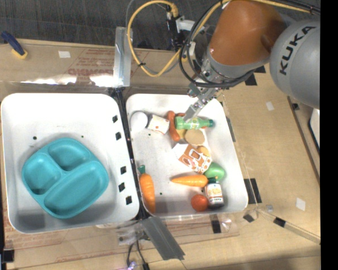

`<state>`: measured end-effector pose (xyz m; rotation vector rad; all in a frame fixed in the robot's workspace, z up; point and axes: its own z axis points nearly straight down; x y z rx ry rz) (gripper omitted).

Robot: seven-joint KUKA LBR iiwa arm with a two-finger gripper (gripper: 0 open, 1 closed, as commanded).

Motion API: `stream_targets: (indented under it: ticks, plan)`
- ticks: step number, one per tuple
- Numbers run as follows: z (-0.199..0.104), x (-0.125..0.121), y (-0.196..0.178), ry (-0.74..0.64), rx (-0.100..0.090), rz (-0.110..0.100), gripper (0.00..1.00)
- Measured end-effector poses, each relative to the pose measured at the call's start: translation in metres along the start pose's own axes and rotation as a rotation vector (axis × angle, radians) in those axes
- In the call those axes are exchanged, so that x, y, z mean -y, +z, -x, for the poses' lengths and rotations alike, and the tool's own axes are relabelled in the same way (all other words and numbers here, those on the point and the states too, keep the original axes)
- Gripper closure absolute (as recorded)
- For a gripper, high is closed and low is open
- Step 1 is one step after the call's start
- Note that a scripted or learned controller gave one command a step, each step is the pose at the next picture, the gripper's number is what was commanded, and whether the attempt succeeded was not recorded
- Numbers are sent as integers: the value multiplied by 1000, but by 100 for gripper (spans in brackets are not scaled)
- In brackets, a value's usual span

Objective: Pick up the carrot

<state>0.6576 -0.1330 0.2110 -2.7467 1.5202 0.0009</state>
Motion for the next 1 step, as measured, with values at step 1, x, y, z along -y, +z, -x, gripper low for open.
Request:
stream_targets:
  ticks: [1]
  plan:
    - [60, 36, 10, -141, 4, 5, 100]
